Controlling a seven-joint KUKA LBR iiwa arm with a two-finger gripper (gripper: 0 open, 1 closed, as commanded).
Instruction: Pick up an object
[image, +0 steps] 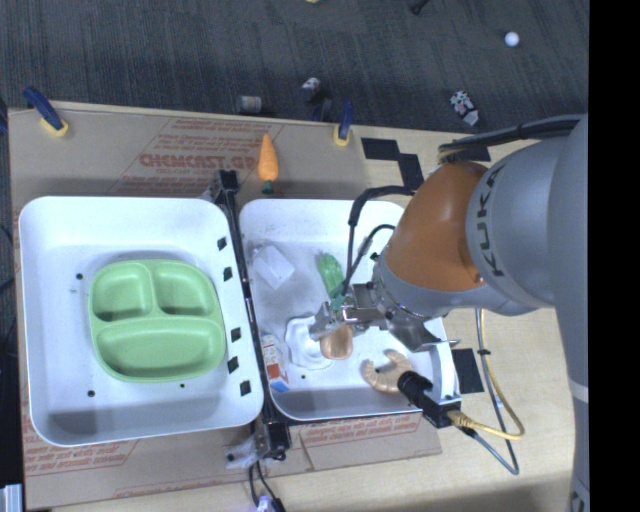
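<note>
Cardboard (340, 435) covers the bench (530, 400) nearest us, at six o'clock of the right bin (330, 408). Inside that bin, close to its front wall at about five o'clock, we see a curled tan piece (381, 373). At ten o'clock from it sits the tan rounded object (337, 346), touching a white crumpled item (303, 345) on its nine o'clock side. The gripper (335, 322) stands right over that tan object, at its twelve o'clock edge, so close that the two seem to touch; we cannot tell whether the claw is apart or together, nor whether the object is in it. At eight o'clock of the same bin, by the wall, lies a small red-and-white packet (272, 362). Farther back, a green item (330, 272) lies at twelve o'clock from the gripper, and a clear plastic piece (272, 266) at ten o'clock of the bin floor. The grey arm (530, 240) reaches in from three o'clock. In the left bin (40, 300) a green divided plate (155, 320) lies flat near the middle. Farthest off, at twelve o'clock beyond the bins, an orange carrot (267, 160) rests on the cardboard.
</note>
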